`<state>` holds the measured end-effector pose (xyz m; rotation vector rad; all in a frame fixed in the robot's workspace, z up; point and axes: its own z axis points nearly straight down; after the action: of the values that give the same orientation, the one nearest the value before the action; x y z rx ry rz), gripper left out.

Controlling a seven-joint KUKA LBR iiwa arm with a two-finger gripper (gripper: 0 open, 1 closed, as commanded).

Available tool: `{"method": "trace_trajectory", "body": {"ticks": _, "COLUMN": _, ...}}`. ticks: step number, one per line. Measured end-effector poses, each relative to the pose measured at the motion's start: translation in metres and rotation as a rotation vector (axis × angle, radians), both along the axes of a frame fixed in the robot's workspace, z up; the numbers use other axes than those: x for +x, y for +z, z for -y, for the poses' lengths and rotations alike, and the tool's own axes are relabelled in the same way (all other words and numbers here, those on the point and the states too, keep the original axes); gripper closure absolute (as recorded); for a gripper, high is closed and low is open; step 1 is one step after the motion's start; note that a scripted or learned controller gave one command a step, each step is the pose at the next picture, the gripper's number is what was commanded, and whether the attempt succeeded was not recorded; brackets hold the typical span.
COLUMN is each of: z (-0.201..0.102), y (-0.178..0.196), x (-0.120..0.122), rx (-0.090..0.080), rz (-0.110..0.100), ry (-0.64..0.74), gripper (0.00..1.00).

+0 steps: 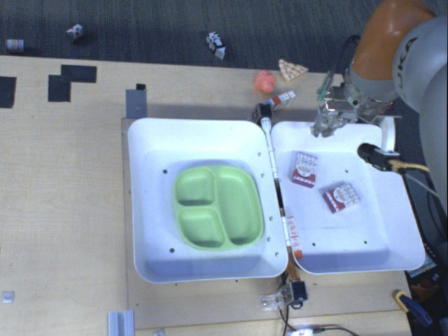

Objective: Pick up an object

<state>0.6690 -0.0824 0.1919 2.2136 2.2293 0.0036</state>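
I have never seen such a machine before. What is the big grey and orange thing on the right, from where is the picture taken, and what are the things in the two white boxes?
The grey and orange thing is a robot arm. At its end is a gripper, a small two-finger hand; whether it is open or shut cannot be told here. The one camera is fixed above the bench and looks down at a slant.

The left bin holds a green tray with three compartments. The right bin holds two small red-and-white packets, lying apart. The gripper hangs over the far edge of the right bin, and nothing shows between its fingers.
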Motion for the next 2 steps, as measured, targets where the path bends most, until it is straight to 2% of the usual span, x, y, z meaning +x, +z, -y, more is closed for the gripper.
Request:
{"method": "trace_trajectory", "body": {"ticks": 1, "z": -0.136, "y": 0.051, "x": 0.000, "rx": 0.002, "rz": 0.004, "ry": 0.000, "gripper": 1.00}}
{"method": "trace_trajectory", "body": {"ticks": 2, "z": -0.222, "y": -0.005, "x": -0.001, "rx": 0.001, "rz": -0.001, "ry": -0.001, "gripper": 1.00}}
